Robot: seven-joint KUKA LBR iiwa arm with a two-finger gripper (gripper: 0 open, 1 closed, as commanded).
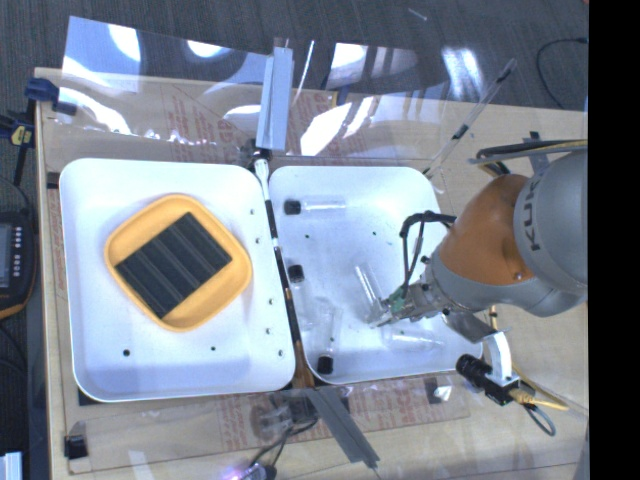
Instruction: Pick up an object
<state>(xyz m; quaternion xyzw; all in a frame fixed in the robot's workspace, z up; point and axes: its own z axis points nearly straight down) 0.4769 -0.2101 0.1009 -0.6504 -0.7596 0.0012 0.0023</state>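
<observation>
The arm (520, 243) is reaching over the right bin (340, 183), and the gripper (392, 311) is hanging low near its right wall; whether it is grasping anything, I cannot tell. Clear tubes (368, 290) are lying just beside it. Being transparent and round, they are probably rolling away or slipping at closing. The yellow pad (178, 260) is lying in the left bin (85, 268).

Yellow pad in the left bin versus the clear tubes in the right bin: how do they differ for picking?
The yellow pad is opaque, broad and flat, with a dark ribbed centre; the clear tubes are see-through, thin and hard to make out against the white. The pad lies alone in the left bin; the tubes lie scattered in the right bin, by the gripper. Both rest flat on a bin floor.
</observation>
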